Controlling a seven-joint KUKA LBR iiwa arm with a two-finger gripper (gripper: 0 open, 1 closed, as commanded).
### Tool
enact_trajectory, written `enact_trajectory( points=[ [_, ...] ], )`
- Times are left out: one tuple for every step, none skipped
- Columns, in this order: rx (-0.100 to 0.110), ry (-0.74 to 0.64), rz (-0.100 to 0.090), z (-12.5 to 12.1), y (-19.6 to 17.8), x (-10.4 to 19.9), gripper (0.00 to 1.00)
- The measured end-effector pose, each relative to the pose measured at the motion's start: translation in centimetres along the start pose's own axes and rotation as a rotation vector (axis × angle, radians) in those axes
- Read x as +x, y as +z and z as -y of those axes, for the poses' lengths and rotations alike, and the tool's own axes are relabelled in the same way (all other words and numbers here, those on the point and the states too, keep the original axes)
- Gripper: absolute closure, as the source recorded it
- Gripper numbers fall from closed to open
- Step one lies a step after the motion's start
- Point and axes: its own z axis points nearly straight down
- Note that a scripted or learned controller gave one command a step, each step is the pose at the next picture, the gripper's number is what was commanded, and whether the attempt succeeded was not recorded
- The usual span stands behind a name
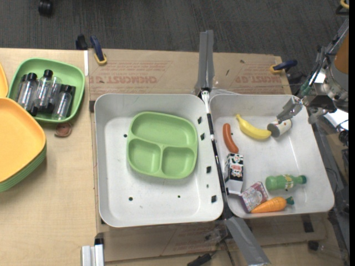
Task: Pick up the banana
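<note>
- Nearest me, the carrot [270, 205] and green bottle [284, 182] lay well clear.
- The banana [252, 129] lay in the right bin [321, 165], beside the hot dog [230, 138].
- The gripper [285, 115] hovered near its right tip; I couldn't tell its opening. I judged centring over the banana's middle wise.

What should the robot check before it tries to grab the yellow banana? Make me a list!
1. Curved yellow banana in plain sight in the right shallow white bin: ok.
2. Nothing lying on top of the banana: ok.
3. Grey two-finger gripper near the banana: ok, it sits just to its right, above the bin.
4. Banana between the fingers: not ok, the gripper is beside it.
5. Small cream cylinder with a dark end clear of the banana: not ok, it touches or nearly touches the banana's right tip.
6. Red sausage-shaped toy out of the way: ok, a gap separates it from the banana's left side.
</note>
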Motion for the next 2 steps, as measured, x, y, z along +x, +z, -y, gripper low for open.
enact_trajectory(
  points=[
    [-0.001,-0.075,0.000,1.0,11.1,2.9,0.00],
    [-0.001,-0.118,0.000,-2.3,13.6,3.3,0.00]
  ],
)
